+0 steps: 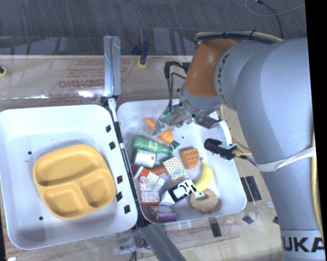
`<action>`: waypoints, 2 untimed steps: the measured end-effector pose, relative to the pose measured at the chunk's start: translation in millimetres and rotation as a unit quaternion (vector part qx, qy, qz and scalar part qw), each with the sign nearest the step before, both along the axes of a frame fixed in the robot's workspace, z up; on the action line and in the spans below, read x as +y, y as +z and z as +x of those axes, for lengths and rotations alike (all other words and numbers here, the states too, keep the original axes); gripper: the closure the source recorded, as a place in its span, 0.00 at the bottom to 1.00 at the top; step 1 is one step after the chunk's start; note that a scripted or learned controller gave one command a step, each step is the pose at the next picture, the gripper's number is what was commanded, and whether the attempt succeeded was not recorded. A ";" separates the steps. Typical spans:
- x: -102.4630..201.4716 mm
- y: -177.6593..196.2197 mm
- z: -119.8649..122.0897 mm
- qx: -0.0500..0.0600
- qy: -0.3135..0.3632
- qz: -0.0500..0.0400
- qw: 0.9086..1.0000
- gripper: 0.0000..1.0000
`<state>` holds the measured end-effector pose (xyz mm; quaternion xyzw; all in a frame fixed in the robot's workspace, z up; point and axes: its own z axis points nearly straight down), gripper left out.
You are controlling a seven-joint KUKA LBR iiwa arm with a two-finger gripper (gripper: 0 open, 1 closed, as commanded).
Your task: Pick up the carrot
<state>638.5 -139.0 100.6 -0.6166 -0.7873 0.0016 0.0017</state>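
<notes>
The carrot (150,123) is a small orange piece lying near the far edge of the right bin (236,194), among other toy foods. A second orange piece (166,136) lies just to its right and nearer me; I cannot tell whether it belongs to the same carrot. My gripper (170,117) hangs low over the bin, right between these two orange pieces, touching or nearly touching them. The grey arm with its orange band (207,73) comes in from the right and hides the bin's far right corner.
Packed into the right bin are a green bottle (151,145), a waffle-like square (189,156), a banana (205,177), a brown ring pastry (204,201) and small cartons (150,185). A yellow divided plate (72,179) lies in the left bin (11,133).
</notes>
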 end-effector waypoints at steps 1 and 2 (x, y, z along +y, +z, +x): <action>54.8 125.3 16.8 -0.002 -0.057 0.000 0.998 1.00; 45.2 119.1 18.4 -0.001 -0.082 0.000 0.997 1.00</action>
